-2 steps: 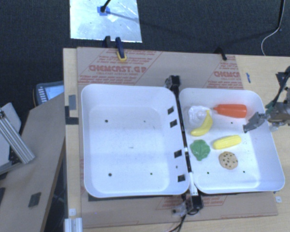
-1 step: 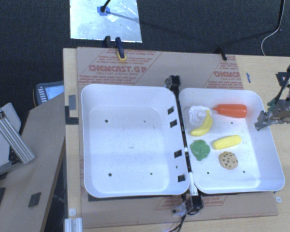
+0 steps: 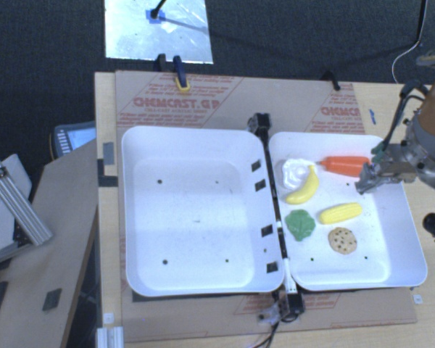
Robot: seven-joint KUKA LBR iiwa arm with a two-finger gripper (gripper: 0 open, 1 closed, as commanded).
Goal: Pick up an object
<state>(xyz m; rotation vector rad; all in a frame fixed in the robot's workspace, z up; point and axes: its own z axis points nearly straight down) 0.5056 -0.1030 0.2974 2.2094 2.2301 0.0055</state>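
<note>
A cookie (image 3: 341, 240) is lying nearest the front of the right bin (image 3: 402, 267), with a green broccoli piece (image 3: 300, 224) and a corn cob (image 3: 340, 212) just behind it. Further back a banana (image 3: 305, 186) is leaning against a white lump (image 3: 295, 171). The gripper (image 3: 367, 179) is hovering at the carrot's (image 3: 344, 165) right end — whether it is open or gripping anything, I cannot tell. The left bin (image 3: 130, 194) is sitting alongside.
</note>
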